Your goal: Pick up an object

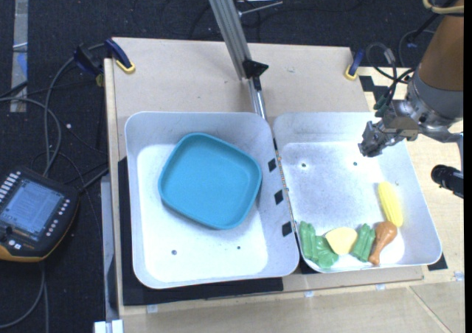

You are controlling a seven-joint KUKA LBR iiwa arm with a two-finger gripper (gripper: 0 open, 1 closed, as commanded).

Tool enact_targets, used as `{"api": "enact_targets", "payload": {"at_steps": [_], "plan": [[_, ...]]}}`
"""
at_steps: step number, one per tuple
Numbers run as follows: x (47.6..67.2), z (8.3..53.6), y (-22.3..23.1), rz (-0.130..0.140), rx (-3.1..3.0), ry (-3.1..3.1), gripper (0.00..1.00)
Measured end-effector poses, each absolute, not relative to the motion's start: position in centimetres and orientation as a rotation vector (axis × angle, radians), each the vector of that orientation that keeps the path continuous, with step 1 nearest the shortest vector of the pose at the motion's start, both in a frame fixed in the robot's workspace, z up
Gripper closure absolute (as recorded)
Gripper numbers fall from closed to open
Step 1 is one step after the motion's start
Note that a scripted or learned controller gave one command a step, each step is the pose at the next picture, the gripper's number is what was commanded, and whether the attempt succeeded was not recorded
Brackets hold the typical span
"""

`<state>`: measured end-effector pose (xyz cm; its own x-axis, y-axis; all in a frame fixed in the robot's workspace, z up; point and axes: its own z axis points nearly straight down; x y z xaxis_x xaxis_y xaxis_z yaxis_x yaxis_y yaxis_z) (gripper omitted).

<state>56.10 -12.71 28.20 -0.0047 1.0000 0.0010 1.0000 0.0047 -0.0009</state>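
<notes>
The toy food sits bunched along the near edge of the right bin (324,162): yellow corn (390,203), a brown drumstick (381,240), green pieces (317,244). They look light, rigid and smooth; the corn lies apart, so its middle seems the best hold. The end effector (371,141) hovers over the bin's far right; its state cannot be told. The left bin (147,250) holds a blue plate (210,180), all on a pale desk (184,74).

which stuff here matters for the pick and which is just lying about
For the job: gripper; yellow corn, drumstick, green pieces, pale yellow piece, all in the right bin.

Lying about: blue plate in the left bin; handheld pendant.
</notes>
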Motion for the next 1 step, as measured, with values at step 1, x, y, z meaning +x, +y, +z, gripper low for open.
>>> {"api": "enact_targets", "payload": {"at_steps": [1], "plan": [[58.24,27.53,-6.92,0.0,-2.214,-2.227,1.0]]}}
